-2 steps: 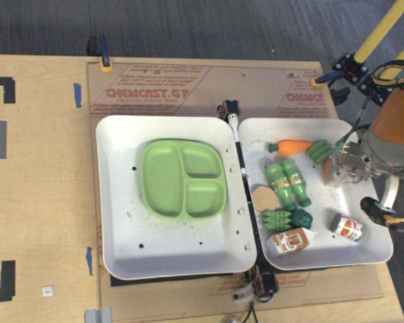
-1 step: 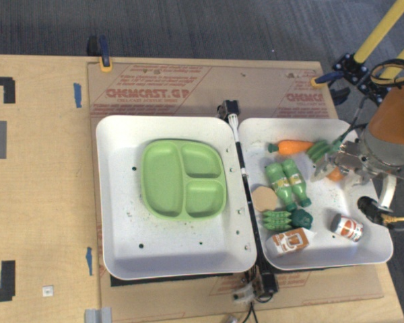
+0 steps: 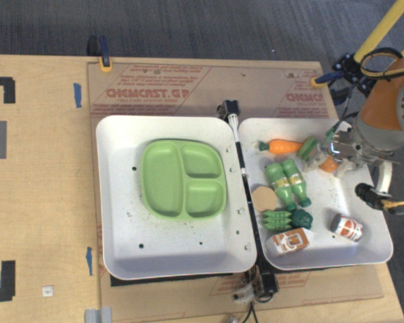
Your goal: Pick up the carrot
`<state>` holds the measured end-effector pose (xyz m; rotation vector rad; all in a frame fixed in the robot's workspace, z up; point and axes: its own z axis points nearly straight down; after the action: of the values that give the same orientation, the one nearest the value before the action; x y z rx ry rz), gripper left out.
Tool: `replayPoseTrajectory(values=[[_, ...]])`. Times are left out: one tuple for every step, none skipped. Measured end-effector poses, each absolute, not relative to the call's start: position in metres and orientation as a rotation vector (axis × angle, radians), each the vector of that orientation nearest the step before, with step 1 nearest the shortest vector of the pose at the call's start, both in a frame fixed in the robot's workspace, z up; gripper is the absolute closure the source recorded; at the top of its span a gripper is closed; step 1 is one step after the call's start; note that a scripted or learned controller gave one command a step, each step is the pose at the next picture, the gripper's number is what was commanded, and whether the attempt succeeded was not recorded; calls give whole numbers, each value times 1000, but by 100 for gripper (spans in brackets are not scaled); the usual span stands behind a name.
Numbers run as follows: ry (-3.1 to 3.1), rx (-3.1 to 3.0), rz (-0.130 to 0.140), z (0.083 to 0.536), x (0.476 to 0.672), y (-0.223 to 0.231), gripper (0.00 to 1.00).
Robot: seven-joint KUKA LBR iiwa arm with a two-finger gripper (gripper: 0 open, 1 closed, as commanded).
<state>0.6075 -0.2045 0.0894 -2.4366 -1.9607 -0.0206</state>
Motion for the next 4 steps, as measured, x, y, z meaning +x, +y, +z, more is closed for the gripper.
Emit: replayPoseTrajectory(values=[[-1578, -2692, 0, 88, 647, -198, 0], [-1258, -2876, -11, 88, 634, -192, 0], [-1047, -2952, -17, 88, 631, -197, 0], [-849, -3027, 30, 89, 648, -106, 0]])
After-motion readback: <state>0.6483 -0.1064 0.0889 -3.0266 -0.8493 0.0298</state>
